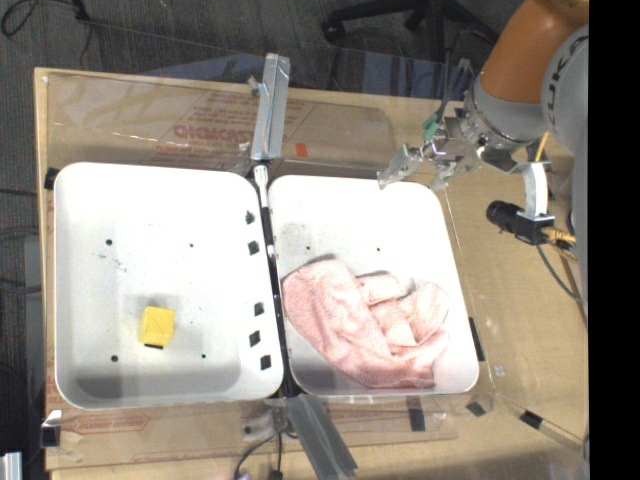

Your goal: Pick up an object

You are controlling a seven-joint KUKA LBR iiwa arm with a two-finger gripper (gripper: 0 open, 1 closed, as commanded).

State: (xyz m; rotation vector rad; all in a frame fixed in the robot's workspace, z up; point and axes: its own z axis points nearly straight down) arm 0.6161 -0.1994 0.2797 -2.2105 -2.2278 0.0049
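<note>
Pincer (415,168) hovers open (nothing held) over right bin's (455,268) far edge; pink cloth (365,323) inside.

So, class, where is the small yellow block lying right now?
The yellow block lies in the left white bin, toward its near edge, across the divider from the pink cloth in the right bin.

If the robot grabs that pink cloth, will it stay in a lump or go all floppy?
Probably floppy. The pink cloth lies crumpled in soft folds in the right bin, so it would likely sag and unfold when lifted. It looks fluffy, like a towel, so the gripper may pinch just one fold, leaving the rest dangling.
</note>
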